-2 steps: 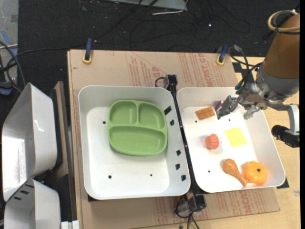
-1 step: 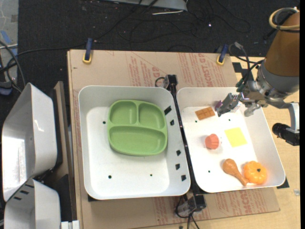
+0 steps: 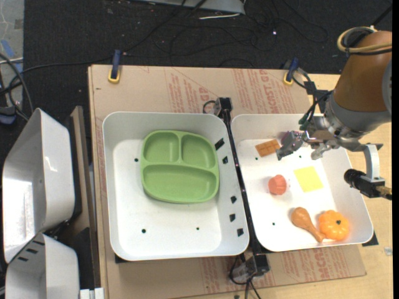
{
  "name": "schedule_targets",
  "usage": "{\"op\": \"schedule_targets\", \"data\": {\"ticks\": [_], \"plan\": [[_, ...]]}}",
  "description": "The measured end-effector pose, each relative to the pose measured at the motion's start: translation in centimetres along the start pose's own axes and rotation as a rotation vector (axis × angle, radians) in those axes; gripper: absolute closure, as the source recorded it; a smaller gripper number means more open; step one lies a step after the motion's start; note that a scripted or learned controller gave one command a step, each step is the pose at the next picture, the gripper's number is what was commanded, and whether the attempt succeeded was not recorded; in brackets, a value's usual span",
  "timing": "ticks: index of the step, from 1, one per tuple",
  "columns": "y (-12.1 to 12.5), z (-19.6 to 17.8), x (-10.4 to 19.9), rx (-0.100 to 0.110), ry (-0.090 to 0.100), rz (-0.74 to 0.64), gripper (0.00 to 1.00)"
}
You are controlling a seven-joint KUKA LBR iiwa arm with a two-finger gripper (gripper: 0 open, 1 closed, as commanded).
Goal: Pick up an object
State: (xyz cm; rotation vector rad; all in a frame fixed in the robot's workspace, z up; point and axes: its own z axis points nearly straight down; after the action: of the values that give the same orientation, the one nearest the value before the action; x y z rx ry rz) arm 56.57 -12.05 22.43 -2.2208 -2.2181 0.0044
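We find the gripper (image 3: 303,143) at the upper middle of the right bin (image 3: 360,172), just right of an orange cracker (image 3: 267,147); whether its jaws stand apart we cannot tell. The cracker lies flat, probably light, stiff and thin, so hard to pinch; we would take it across its short edges.

Both bins (image 3: 124,229) look like smooth white plastic with a soft sheen. The green tray (image 3: 181,167) is smooth moulded plastic, slightly glossy along its ridges. Under the bins lies matt brown cardboard (image 3: 168,86) with red print. The pumpkin (image 3: 334,225) and drumstick (image 3: 305,221) look like shiny toy plastic, the yellow square (image 3: 308,179) flat and matt. The arm's orange band (image 3: 365,73) is glossy; the gripper (image 3: 292,144) looks like dull grey metal.
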Motion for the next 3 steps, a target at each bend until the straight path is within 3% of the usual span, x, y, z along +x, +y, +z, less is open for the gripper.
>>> {"op": "schedule_targets", "data": {"ticks": [2, 3], "plan": [[-1.0, 10.3, -0.2, -0.001, 0.001, 0.001, 0.0], [-0.9, 9.0, -0.2, -0.007, -0.001, 0.002, 1.0]]}}
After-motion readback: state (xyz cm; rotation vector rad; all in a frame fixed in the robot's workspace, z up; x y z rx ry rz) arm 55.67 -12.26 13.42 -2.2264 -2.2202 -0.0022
